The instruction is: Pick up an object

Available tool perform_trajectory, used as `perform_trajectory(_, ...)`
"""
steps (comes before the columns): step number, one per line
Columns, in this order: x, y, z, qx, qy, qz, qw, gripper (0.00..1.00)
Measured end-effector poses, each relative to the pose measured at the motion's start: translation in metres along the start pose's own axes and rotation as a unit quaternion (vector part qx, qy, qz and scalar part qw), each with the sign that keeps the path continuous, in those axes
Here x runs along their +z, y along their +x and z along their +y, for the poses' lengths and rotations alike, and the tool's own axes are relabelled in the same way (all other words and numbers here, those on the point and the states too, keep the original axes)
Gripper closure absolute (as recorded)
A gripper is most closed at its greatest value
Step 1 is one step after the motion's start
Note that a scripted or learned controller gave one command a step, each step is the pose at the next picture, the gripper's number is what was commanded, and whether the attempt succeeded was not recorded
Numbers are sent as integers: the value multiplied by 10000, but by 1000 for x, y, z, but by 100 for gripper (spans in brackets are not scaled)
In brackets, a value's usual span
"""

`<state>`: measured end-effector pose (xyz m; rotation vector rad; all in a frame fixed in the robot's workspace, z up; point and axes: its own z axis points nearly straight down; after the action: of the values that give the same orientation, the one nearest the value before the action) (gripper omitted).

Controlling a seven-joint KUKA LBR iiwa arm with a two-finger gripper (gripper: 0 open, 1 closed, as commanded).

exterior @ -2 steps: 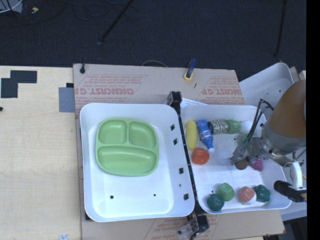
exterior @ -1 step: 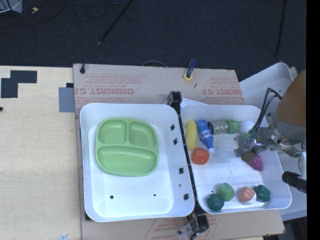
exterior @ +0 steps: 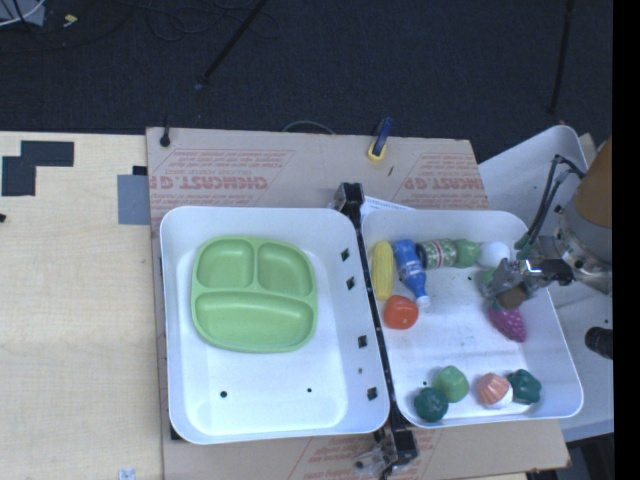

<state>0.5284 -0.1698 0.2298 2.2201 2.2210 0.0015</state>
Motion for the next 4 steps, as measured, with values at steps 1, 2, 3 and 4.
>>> perform_trajectory(1, -8, 58, 0, -22, 18, 17, 10000, 100)
perform_trajectory(2, 4, 111, -8, -20, 32, 16, 10000, 100)
perform_trajectory(3, -1, 100, -2, 5, 19, 2, 10000, 100)
perform_trajectory(4, 5, 103, -7, 19, 26, 5, 10000, 100)
